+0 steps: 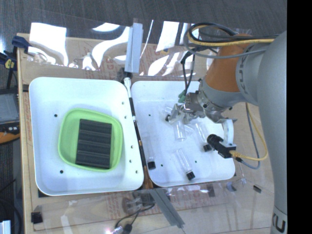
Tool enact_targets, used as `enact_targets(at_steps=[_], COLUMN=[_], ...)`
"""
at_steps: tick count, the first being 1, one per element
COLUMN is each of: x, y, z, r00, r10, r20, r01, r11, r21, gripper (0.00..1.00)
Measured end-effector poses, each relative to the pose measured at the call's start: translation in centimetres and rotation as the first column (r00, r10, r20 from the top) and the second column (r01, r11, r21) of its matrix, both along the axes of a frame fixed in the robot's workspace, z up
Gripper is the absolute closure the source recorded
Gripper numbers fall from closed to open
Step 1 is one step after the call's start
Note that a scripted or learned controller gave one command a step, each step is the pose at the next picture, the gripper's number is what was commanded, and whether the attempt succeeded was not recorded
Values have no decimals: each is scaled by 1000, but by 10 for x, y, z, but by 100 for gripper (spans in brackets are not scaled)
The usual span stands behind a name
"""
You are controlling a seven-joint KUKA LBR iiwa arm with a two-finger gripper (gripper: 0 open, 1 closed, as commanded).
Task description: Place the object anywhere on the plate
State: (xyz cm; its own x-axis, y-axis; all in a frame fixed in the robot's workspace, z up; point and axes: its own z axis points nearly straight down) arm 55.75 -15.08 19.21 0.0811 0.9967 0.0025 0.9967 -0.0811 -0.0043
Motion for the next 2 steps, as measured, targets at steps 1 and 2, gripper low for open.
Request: enact_targets(at_steps=[1,2], x=[0,2], y=[0,-43], z=[0,116], r00=[1000,999], r10=[0,52], r20=[0,3], r01=[0,-52], r11=[1000,999], r21=[0,-3], gripper=[0,0])
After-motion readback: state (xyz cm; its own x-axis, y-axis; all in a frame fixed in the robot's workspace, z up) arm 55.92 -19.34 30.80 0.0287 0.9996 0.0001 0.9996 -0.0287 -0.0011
